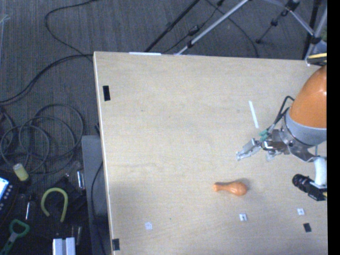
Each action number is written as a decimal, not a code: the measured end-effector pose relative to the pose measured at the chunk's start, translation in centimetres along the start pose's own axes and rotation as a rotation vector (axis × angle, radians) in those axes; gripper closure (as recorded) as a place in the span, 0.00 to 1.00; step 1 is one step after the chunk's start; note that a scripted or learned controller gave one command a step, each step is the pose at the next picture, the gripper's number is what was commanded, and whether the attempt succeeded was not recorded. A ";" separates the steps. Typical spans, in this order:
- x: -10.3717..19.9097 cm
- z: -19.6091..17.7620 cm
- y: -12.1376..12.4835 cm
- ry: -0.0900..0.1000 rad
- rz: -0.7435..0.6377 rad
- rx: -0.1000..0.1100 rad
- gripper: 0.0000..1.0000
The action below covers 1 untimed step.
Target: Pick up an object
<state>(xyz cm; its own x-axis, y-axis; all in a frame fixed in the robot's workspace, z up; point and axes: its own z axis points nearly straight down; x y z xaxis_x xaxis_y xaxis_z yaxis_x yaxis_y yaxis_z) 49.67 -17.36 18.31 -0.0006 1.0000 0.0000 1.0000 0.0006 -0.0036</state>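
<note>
Hand point(245, 152) low over bench, finger spread unclear, small orange pear-shaped object point(231, 187) lying on its side just below

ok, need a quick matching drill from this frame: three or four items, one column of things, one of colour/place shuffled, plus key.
Things:
1. pear-shaped toy
2. thin stick
3. hand
4. hook-shaped piece

Descriptions:
A. white, lying on the bench above the hand
B. yellow-green, on the floor left of the bench
C. orange, on the bench toward the near edge
D. metallic, at the arm's tip, over the bench's right part

Pairs: 1-C, 2-A, 3-D, 4-B
</note>
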 end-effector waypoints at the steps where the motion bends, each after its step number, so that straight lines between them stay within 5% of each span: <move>1: -5.0 -1.2 3.1 0.000 0.138 -0.001 0.00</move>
<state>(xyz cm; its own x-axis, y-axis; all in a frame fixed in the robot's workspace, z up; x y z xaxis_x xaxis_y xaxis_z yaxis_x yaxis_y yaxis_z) 52.76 -22.31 19.53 0.1373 0.9905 -0.0007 0.9905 -0.1373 -0.0025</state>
